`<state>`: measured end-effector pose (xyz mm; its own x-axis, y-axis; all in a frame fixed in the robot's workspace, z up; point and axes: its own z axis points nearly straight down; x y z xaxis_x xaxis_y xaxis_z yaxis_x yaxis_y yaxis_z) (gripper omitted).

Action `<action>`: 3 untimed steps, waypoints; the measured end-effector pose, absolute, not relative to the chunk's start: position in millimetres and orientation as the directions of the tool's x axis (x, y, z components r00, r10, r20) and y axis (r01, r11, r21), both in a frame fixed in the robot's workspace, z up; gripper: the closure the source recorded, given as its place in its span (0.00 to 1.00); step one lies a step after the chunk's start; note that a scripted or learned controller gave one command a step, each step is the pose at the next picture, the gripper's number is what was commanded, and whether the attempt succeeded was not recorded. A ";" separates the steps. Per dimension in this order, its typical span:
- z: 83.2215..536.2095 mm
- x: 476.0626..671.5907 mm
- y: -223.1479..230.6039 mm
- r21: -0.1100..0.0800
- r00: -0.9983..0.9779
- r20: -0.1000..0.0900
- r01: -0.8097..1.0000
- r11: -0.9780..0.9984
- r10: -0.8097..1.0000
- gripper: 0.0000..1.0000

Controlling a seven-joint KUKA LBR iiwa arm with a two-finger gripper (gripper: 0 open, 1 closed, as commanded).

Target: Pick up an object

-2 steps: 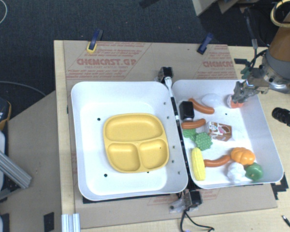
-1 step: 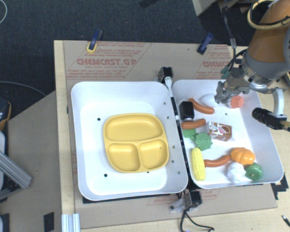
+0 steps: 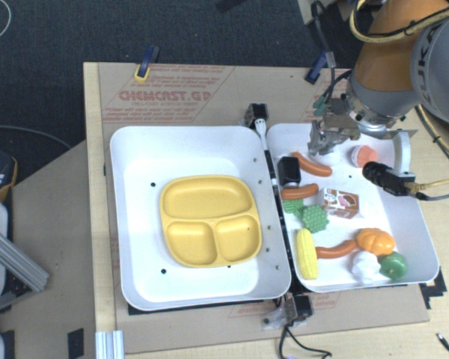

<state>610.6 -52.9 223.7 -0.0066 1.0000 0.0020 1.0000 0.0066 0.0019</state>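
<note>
Your gripper (image 3: pixel 323 143) hangs just above one end of a hot dog (image 3: pixel 314 164). I cannot tell its finger gap. Drop straight down and squeeze gently.

Two shallow white bins side by side on a cardboard-covered bench (image 3: pixel 172 88): left bin (image 3: pixel 131 200) with a yellow divided plate (image 3: pixel 209 220) at its middle, right bin (image 3: pixel 419 230) crowded with toy food. Grey arm with orange band (image 3: pixel 393 32) reaching in from the right, gripper (image 3: pixel 323 142) low over the right bin's far end, just above a sausage (image 3: pixel 313 164). Nearer the camera, a second sausage (image 3: pixel 299 193), a green broccoli piece (image 3: pixel 313 217), a corn cob (image 3: pixel 306 252), a small brown-and-white packet (image 3: pixel 342 201), a third sausage (image 3: pixel 335 250), an orange pumpkin-like piece (image 3: pixel 376 240) and a green pepper (image 3: pixel 393 266).
</note>
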 end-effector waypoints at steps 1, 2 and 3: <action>215.0 633.1 -4.4 0.004 -0.006 0.000 1.000 0.006 1.000 1.00; 232.5 645.5 28.7 0.005 -0.005 0.001 1.000 0.005 1.000 1.00; 235.0 639.8 33.5 0.000 -0.001 0.000 1.000 0.001 1.000 1.00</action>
